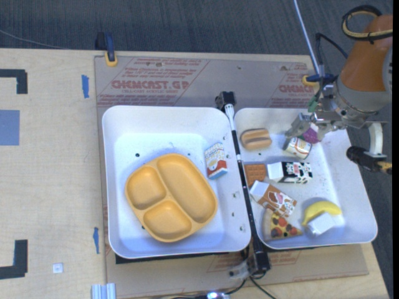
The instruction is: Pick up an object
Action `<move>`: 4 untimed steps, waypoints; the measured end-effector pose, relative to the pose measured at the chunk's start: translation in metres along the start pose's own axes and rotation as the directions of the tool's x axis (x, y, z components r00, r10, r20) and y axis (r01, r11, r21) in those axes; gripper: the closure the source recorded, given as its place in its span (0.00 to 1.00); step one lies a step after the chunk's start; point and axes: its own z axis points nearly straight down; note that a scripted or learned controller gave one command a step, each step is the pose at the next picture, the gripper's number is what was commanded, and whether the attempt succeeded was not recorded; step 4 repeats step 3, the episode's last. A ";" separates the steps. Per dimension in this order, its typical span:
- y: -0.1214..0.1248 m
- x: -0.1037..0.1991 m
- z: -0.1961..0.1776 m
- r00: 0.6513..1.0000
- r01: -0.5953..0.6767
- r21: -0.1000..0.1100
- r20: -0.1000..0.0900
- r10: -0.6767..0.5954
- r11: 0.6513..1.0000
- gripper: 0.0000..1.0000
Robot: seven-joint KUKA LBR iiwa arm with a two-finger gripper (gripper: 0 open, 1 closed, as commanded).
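Hand [303, 129] over right bin, carton [298, 146] just below

We see two white bins: the left bin [118, 167] carries a yellow-orange divided plate [169, 195] and a small carton [216, 160] printed in white, red and blue. In the right bin [358, 195] we find a tan-and-brown hot dog bun [255, 139], a black-and-white cow-patterned carton [293, 171], an orange cracker [254, 172], a brown-and-white packet [275, 199], a pizza slice [280, 225] dotted red and dark, and a yellow banana [322, 210]. The bench [50, 185] is pale wood with blue tape marks [85, 86] and black shapes; the board [159, 83] under the bins bears red lettering. The arm [365, 67] shows orange over grey.
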 end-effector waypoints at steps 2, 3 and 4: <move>0.043 -0.047 0.069 1.000 0.002 -0.006 0.002 -0.002 1.000 1.00; 0.046 0.060 -0.011 1.000 0.003 -0.005 -0.001 -0.003 1.000 1.00; 0.046 0.060 -0.011 1.000 0.003 -0.005 -0.001 -0.003 1.000 1.00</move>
